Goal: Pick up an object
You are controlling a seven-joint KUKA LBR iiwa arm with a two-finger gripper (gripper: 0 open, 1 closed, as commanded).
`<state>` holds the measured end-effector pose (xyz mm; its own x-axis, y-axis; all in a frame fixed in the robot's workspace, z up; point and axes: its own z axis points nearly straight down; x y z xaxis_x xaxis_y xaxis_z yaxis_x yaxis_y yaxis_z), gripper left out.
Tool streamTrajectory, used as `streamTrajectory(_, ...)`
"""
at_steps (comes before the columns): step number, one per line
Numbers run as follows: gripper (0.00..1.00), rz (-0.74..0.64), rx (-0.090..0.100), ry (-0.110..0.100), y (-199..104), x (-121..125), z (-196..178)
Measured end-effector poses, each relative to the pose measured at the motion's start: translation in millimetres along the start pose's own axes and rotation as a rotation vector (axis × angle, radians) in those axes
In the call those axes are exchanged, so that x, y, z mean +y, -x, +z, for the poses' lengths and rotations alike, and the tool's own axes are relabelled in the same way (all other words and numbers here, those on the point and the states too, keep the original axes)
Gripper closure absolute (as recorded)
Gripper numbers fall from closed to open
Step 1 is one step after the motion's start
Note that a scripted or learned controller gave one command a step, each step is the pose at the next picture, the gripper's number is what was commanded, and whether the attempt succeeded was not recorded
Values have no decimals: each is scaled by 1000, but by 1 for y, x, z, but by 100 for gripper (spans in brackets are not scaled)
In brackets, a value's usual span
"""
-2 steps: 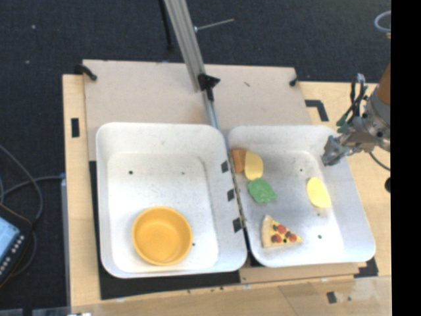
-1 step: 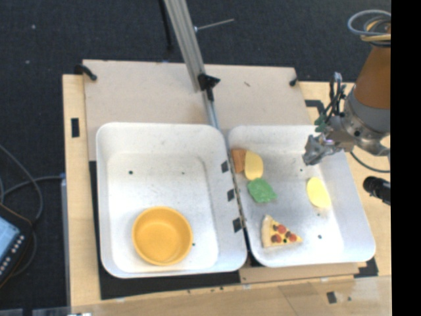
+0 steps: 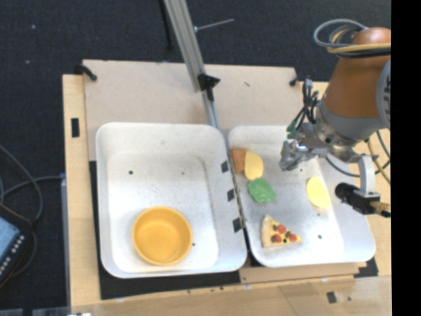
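My gripper (image 3: 290, 159) hangs over the back middle of the right bin (image 3: 352, 245), pointing down, with nothing visibly held. To its left lie a yellow rounded piece (image 3: 254, 166) and an orange-brown piece (image 3: 238, 160) against the bin's left wall. A green leafy piece (image 3: 262, 191) lies below them. A pizza slice (image 3: 279, 232) rests near the front of the bin. A pale yellow oval piece (image 3: 318, 192) lies to the right, below the gripper.
The left bin (image 3: 112, 150) holds a yellow bowl (image 3: 162, 235) at its front. A slanted metal rail (image 3: 191, 45) runs from the top down to the gap between the bins.
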<state>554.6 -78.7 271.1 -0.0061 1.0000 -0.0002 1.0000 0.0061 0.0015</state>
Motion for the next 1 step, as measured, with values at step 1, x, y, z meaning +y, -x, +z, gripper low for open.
streamTrajectory(1, 100, 0, 0, -1, -55, -2, 14)
